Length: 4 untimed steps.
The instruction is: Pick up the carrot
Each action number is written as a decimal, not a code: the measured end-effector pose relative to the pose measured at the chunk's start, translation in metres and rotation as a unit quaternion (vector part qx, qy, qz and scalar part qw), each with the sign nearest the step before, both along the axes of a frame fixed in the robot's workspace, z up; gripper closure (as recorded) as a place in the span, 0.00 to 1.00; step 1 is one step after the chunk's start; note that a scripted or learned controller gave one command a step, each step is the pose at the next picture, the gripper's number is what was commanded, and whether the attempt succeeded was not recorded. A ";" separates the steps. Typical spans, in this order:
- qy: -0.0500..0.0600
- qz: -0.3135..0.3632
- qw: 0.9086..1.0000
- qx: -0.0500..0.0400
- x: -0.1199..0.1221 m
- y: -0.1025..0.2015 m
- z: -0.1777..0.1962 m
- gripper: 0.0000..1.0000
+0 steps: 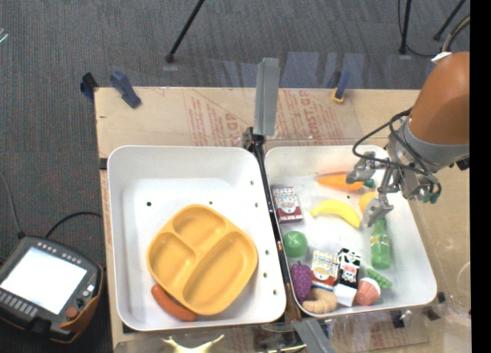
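The hand [370,186] hangs over the right bin [426,263]; I cannot tell how it is set. The carrot [341,182] lies just beside it toward the left bin, long axis roughly crosswise, above the banana [335,210].

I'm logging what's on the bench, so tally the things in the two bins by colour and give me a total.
Orange: 3, the carrot, a divided plate, a sausage
Yellow: 1, a banana
Green: 2, a round fruit, a bottle
Purple: 1, grapes
Printed cartons: 3
Tan: 1
Pink: 1
Total: 12
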<state>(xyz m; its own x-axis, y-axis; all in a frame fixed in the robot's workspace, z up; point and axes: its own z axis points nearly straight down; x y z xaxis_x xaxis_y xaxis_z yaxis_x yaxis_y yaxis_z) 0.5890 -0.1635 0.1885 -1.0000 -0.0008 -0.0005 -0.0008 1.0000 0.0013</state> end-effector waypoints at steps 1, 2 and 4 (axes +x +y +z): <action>0.003 -0.116 0.993 0.001 0.038 -0.046 -0.104 0.00; 0.001 -0.262 0.965 0.000 0.011 -0.049 -0.100 0.00; -0.003 -0.136 0.991 0.000 -0.004 -0.004 0.019 1.00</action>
